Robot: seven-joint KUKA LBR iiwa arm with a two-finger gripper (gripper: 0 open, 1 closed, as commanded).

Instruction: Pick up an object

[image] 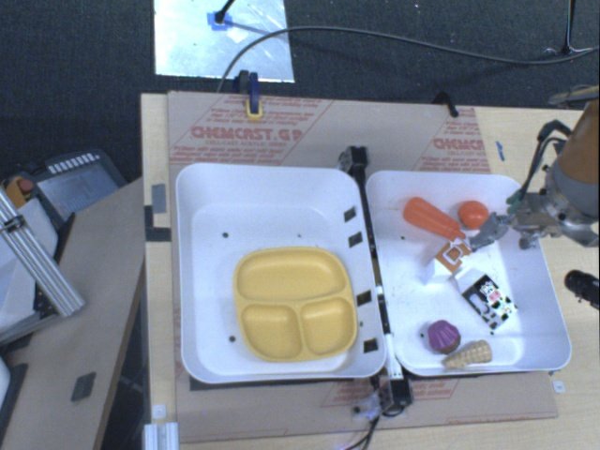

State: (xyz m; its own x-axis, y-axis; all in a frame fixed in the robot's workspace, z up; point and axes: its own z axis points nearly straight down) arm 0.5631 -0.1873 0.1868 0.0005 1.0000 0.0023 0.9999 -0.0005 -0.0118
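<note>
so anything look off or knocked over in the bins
Nothing stands out. The yellow divided plate sits flat in the left bin; the orange carrot, purple toy and cone lie loose, unspilled, in the right bin.

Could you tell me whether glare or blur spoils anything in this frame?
In the camera view, the foil-like sheet above the bench glares; the white bins look bright but keep detail; the yellow tray and orange carrot are sharp; the gripper looks slightly soft.

Here's the arm [574, 172]: grey metal housing with an orange band on top at the frame's edge, dark cables [538, 162] looping alongside it, and a slim grey gripper [494, 232] jutting out.
</note>
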